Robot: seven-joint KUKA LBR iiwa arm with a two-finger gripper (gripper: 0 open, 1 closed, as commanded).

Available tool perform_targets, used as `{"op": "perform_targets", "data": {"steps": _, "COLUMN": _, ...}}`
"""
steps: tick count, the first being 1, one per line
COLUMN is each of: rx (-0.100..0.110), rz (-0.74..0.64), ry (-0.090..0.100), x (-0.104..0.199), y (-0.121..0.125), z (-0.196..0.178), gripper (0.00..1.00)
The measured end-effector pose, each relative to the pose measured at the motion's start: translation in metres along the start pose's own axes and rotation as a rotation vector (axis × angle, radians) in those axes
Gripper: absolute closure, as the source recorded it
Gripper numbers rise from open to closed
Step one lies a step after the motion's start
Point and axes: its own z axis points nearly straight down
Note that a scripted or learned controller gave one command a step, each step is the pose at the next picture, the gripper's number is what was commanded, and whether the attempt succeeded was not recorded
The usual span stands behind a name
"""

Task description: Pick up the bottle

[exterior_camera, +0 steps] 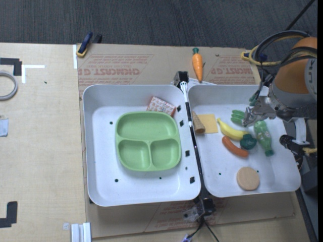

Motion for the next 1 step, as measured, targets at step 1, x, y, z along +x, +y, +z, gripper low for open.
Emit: {"op": "perform_targets", "data": {"steps": 1, "rx": 0.005, "rz": -0.176, "ry": 0.0, "x": 0.0062, "y": -0.0718, "z": -0.0672, "gripper": 1.0}}
